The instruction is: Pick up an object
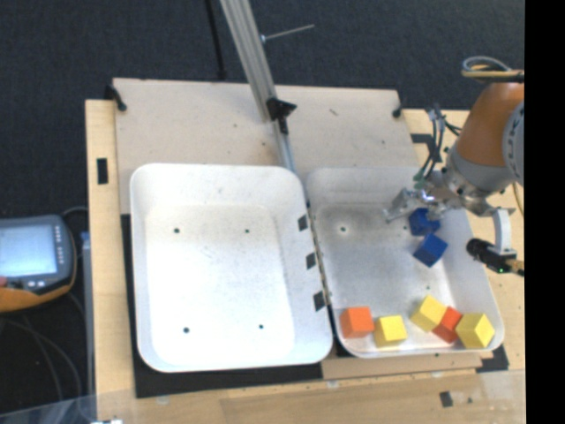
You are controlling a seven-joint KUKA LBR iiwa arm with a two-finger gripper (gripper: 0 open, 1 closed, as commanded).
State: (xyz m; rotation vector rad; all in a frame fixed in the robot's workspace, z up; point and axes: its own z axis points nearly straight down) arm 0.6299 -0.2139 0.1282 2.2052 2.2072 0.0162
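In the right bin [353, 201], my gripper [417, 203] hangs over the upper right part, at the end of the grey arm with its orange band [487, 131]. A blue block [424, 222] sits just below the gripper, touching or nearly touching it; whether it is gripped is unclear. A second blue block [431, 252] lies a little lower on the bin floor. Along the bin's front edge lie an orange block [357, 321], a yellow block [391, 329], another yellow block [432, 312], a red block [448, 323] and a third yellow block [476, 330].
The left bin [221, 263] stands beside the right one, with black clips [311, 259] along the shared rim. A slanted aluminium post [256, 56] rises behind the bins. A handheld controller [31, 259] lies off the bench at the far left.
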